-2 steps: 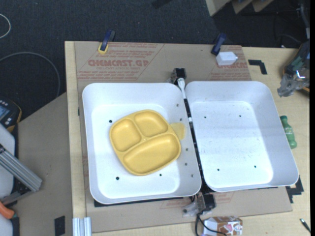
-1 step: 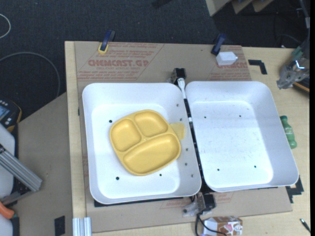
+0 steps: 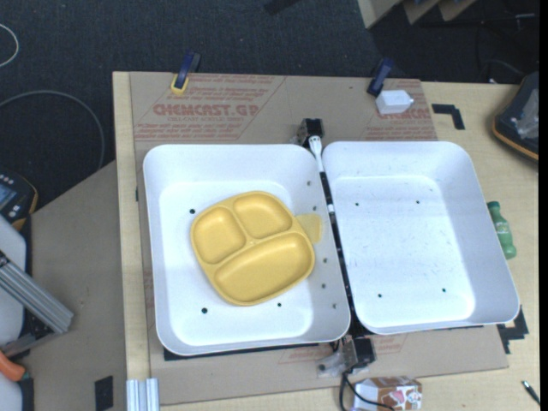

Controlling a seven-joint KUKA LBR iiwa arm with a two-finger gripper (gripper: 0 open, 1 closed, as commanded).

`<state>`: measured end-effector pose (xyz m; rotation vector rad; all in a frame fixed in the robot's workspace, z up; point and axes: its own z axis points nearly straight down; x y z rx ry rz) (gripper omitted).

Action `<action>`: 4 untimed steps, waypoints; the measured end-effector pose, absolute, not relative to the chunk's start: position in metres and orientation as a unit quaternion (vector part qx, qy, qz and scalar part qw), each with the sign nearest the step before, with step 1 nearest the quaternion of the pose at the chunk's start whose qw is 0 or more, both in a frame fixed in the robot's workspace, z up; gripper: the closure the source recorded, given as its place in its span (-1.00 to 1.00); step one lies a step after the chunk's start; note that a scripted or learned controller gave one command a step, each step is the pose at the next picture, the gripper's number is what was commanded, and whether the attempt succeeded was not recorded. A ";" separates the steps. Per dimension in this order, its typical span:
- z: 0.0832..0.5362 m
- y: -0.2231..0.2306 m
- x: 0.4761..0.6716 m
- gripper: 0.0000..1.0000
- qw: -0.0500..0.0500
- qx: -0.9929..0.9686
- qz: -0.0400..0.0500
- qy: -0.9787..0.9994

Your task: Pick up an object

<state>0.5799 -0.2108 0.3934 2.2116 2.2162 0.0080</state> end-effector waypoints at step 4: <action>0.358 -0.134 0.507 1.00 0.002 0.705 0.002 0.710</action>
